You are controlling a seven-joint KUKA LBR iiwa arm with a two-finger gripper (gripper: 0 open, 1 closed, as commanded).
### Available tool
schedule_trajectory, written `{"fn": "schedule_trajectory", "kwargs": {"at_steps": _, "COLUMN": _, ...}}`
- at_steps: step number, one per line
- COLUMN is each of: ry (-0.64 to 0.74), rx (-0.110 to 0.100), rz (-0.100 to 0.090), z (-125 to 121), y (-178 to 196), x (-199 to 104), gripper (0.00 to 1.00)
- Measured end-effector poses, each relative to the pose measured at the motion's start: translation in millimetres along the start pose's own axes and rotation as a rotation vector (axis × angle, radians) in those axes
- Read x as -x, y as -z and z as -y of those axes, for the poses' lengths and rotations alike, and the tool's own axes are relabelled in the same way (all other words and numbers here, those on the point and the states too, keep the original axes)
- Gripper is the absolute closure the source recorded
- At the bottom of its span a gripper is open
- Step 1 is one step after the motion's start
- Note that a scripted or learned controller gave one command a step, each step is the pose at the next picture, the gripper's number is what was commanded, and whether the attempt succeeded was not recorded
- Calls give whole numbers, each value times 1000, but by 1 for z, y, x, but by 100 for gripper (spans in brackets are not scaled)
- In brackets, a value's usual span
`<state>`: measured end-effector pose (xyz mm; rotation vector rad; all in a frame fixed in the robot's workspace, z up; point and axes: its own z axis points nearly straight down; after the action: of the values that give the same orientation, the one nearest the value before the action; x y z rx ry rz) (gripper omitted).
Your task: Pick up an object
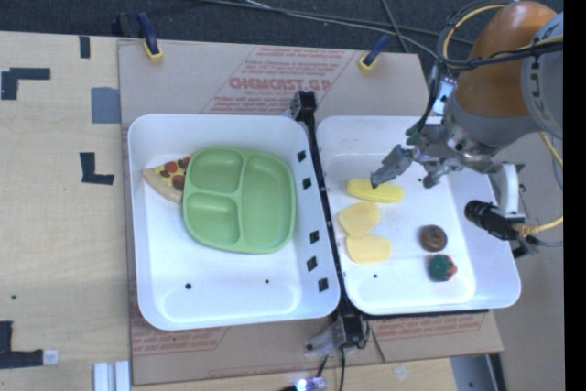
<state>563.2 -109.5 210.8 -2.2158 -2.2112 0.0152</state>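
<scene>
Three yellow pieces [364, 219] in right bin [494, 288]; gripper [396, 171] spread open, holding nothing, over topmost piece [374, 191]. Looks light, flat, slick; pinch across narrow width.

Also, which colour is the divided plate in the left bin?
The divided plate is light green, seen plainly in the camera view.

Below my jaws I count three yellow pieces: one banana-like piece [375, 191] nearest and two flat slices [358, 218] [368, 248]. Farther off are one brown disc [433, 239], one green-and-red ball [442, 267], one green divided plate [239, 199], one pizza slice [168, 178], two white bins [156, 288] [494, 288].
</scene>
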Motion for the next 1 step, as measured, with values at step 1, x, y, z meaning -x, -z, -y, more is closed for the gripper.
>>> {"fn": "schedule_trajectory", "kwargs": {"at_steps": 1, "ry": 3, "rx": 13, "rz": 1, "z": -3, "y": 7, "x": 0, "gripper": 0}}
